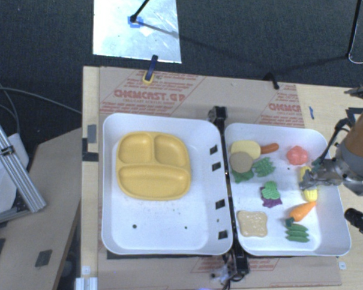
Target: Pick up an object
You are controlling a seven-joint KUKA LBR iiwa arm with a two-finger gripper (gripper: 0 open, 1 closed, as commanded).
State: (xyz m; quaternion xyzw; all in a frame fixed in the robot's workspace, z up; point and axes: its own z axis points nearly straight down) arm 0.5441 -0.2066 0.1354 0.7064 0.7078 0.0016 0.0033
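Hovering low in the right bin (pixel 330 238), the gripper (pixel 315 179) touches yellow corn (pixel 310 193); grip state unclear

You can read red print on brown protective sheet (pixel 190 90) lying under two white bins. Left of sheet's top strip: "CHEMCAST GP" in red capitals, set at slight slant, with smaller red line beneath, too small to read. Right of same strip, near upper right corner: second red print, cut off by right bin (pixel 331 217), looks like same "CHEMCAST" mark, only partly legible. Red diagonal stripes run between the two marks. You will find no other readable text, number or label elsewhere.
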